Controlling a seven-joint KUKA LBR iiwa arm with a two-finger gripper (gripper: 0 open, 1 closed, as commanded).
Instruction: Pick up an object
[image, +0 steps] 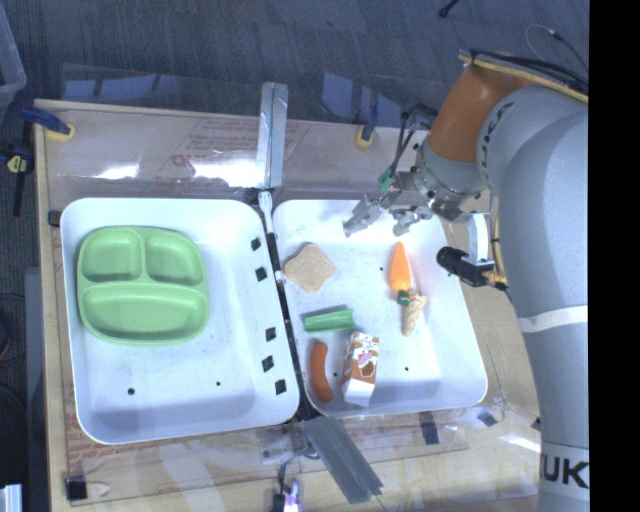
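We see a light wooden bench top (150, 140) under clear plastic sheeting (180, 165) that catches bright glare. Dark grey carpeted floor (200, 40) runs along the top of the view. A blue and yellow clamp (45, 120) grips the bench's far left corner. Black cables (560, 50) hang at upper right.

I see the wooden bench (180, 140) carrying two white bins directly: the left bin (70, 330) at nine o'clock, the right bin (455, 350) at three, edges touching
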